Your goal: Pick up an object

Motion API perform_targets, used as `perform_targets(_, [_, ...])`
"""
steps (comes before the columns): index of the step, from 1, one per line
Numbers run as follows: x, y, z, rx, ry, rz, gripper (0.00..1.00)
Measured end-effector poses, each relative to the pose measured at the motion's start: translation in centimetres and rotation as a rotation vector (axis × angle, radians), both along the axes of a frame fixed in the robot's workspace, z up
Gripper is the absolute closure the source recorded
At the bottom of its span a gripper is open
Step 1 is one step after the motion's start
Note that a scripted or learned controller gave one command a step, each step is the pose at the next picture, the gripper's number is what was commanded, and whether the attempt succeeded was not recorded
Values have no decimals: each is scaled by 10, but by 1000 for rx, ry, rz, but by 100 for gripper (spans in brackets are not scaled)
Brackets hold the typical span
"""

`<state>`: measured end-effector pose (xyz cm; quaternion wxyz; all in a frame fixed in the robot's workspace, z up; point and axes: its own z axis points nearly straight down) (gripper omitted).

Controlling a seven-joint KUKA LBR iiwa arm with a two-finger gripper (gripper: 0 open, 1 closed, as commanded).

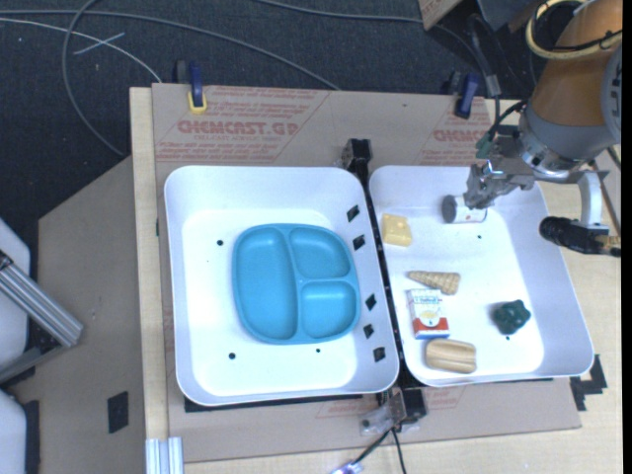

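The grey arm's two-finger gripper (479,197) hangs over the far part of the right-hand shallow white bin (553,294); how far it is open cannot be told at this angle, and nothing is seen held in it. A small grey round object (449,208) lies just beside it on the bin floor. The candidate objects all lie in this bin: a pale yellow wedge-shaped block (397,229) near the far left wall, a tan ridged cone (435,281) near the middle, a small white and red carton (429,314) just in front of the cone, a tan bread-roll-shaped piece (450,355) at the near edge touching or almost touching the carton, and a dark green lumpy item (512,315) well apart to the right. These appear to be light toy foods, probably rigid and somewhat slippery. The green item stands clear on all sides and is judged the easiest to grasp across its middle. The left-hand white bin (197,265) holds a blue three-compartment plastic tray (296,282), whose compartments contain nothing.
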<state>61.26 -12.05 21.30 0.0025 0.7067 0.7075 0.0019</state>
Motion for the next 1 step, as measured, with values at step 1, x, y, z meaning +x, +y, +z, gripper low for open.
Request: perform_targets(1, [-13,48,-7,3,9,3,100])
